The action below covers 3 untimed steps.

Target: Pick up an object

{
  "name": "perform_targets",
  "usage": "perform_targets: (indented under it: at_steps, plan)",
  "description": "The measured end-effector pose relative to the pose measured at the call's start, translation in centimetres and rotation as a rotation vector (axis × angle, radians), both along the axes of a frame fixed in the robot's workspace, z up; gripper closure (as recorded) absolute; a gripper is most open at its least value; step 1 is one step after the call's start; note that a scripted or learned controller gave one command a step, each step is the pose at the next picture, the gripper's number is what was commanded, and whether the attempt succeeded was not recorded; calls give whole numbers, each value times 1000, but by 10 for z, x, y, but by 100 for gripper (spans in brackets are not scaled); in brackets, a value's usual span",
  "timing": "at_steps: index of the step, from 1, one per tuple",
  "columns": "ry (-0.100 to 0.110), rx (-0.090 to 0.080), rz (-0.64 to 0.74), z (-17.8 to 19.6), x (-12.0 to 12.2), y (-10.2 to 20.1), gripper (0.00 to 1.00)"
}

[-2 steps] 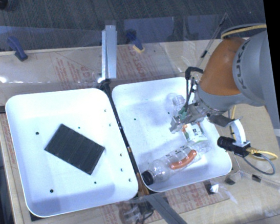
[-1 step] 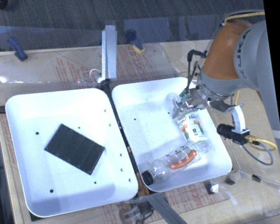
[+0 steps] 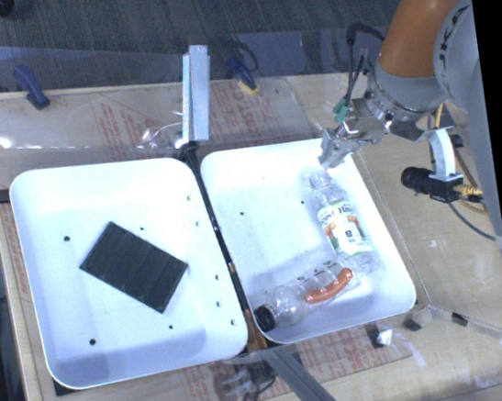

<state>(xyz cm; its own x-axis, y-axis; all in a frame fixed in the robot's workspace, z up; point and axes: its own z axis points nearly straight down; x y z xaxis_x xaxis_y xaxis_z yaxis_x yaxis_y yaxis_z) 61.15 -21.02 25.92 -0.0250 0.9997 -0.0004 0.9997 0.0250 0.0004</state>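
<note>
In the camera view my gripper (image 3: 333, 152) hangs over the back right corner of the right bin (image 3: 259, 194), just above the cap end of a clear plastic bottle (image 3: 340, 219) with a white, green and orange label. A second clear bottle (image 3: 315, 290) with a black cap and an orange label lies along the right bin's front wall. The left bin (image 3: 67, 341) holds a flat dark grey rectangular pad (image 3: 133, 265), lying at an angle. Nothing shows between the fingers.
The two bins meet at a dark divider (image 3: 220, 245). A metal bar (image 3: 195, 92) stands behind the bins, with blue clamps (image 3: 31, 87) along the bench's back edge. Crumpled clear plastic (image 3: 161, 138) lies behind the left bin.
</note>
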Motion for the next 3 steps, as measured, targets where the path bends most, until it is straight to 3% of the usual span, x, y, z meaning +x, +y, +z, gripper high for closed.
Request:
perform_targets:
  at_steps: [1, 2, 3]
  plan:
    - [2, 0, 1, -1, 0, 0, 0]
    - [5, 2, 108, -66, 15, 2, 0]
    - [4, 1, 111, -129, -13, 2, 0]
